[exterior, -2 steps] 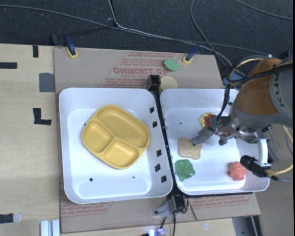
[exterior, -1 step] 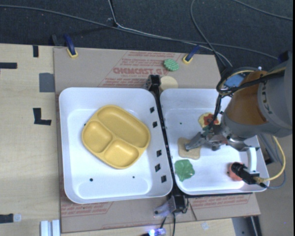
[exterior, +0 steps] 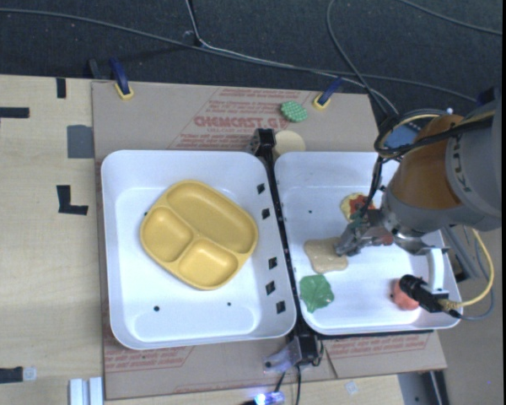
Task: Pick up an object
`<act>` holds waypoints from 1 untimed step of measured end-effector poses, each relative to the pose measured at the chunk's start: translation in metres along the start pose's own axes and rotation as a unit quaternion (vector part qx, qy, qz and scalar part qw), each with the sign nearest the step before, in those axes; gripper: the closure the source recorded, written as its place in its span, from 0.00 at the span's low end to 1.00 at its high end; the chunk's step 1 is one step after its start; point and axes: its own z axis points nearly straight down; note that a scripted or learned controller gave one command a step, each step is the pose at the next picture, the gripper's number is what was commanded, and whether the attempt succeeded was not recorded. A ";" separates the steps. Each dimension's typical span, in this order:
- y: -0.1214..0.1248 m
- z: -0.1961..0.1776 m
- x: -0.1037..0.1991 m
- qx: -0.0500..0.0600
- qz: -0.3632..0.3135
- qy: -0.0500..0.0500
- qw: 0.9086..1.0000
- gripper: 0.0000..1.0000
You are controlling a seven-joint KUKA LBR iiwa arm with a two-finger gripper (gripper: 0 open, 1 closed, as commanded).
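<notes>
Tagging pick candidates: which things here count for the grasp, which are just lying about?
In play: gripper; beige piece beneath it; green piece; red piece; yellow-red piece; right bin.

Lying about: yellow divided tray; left bin; green scrap on the cardboard.

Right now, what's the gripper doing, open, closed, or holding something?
Gripper: down at the beige piece in the right bin; open or closed cannot be told.

A flat, pale beige, blob-shaped piece (exterior: 326,256) lies in the right white bin (exterior: 320,175), near its left wall. Just below it sits a crumpled green leaf-like piece (exterior: 316,292), close to the front corner. A yellow item with red spots (exterior: 353,203), perhaps toy food, lies further back, and an orange-red lump (exterior: 402,294) rests at the front right
</notes>
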 end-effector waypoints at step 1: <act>0.011 -0.051 0.004 -0.001 0.000 -0.002 1.000 1.00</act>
